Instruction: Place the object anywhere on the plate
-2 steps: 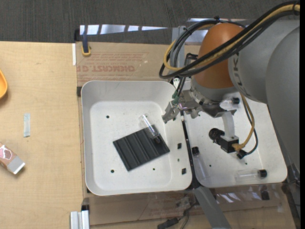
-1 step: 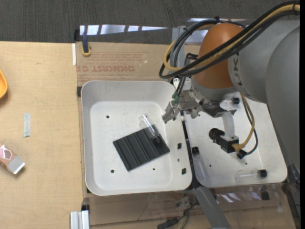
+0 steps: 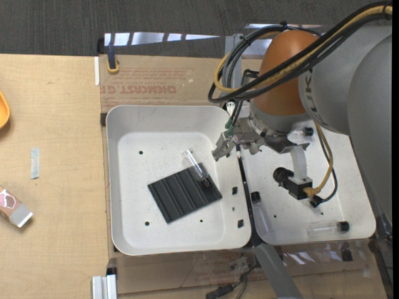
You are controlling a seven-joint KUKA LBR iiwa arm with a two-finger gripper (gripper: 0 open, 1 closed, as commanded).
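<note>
A black ridged plate (image 3: 184,195) lies flat in the left bin (image 3: 124,167), turned at an angle. A clear tube (image 3: 194,164) with a dark end lies slantwise at the plate's upper right corner; its lower end rests on the plate's edge and its upper end on the bin floor. My gripper (image 3: 222,148) hangs over the right rim of the left bin, just right of and above the tube and apart from it. Nothing shows in its grasp. The orange wrist band (image 3: 287,61) and the cables cover the arm behind it.
The right bin (image 3: 355,185) holds another clear tube with a black cap (image 3: 327,228) near its front edge. A few small black bits (image 3: 254,197) lie along the divide between the bins. On the bench at far left lie a small grey strip (image 3: 35,163) and a wrapped piece (image 3: 14,208).
</note>
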